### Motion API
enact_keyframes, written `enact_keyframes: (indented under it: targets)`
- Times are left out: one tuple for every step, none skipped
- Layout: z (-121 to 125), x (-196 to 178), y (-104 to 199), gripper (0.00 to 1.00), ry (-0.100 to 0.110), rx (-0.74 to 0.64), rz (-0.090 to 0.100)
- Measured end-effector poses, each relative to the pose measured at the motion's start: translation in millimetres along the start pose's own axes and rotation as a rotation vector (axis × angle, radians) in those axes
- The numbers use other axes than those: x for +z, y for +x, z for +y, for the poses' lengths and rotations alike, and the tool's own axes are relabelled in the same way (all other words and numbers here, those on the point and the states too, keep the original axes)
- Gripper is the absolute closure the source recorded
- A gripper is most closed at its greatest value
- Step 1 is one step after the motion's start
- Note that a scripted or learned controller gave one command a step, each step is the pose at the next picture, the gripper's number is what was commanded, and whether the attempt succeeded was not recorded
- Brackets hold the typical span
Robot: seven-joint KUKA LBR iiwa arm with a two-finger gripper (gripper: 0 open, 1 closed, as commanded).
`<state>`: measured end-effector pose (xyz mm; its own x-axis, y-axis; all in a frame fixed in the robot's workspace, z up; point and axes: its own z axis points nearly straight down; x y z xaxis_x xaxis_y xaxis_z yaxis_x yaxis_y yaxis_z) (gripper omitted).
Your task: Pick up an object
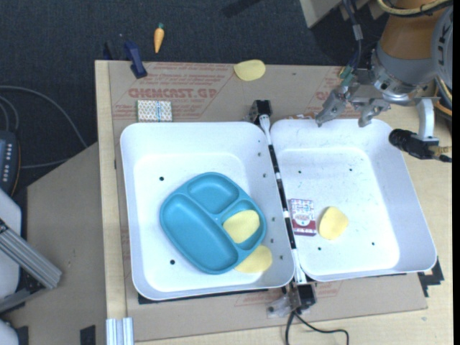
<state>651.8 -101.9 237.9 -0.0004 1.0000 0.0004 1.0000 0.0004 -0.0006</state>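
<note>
The arm (413, 20) runs out of the top right corner, so just its orange band and wrist are seen above the right bin (402, 192). The gripper (345, 113), at that bin's far rim, is too small to tell how its fingers stand. In the left bin (144, 192), the blue tray (194, 228) covers part of a yellow piece (255, 261) at its near edge. The print on the small packet (302, 216), against the right bin's left wall, is too fine to read. Near the left bin's far corner, the label (154, 110) is blurred. A cable (316, 333) below the bins leaves the bottom edge.
</note>
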Motion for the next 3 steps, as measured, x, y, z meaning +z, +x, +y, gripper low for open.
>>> enact_keyframes:
  targets:
    - [-74.0, 64.7, 6.4, 0.0, 0.0, 0.001, 0.0]
    - [-135.7, 150.6, -4.0, 0.0, -0.005, 0.0, -0.001]
    - [-136.6, 92.6, -39.8, 0.0, -0.002, 0.002, -0.001]
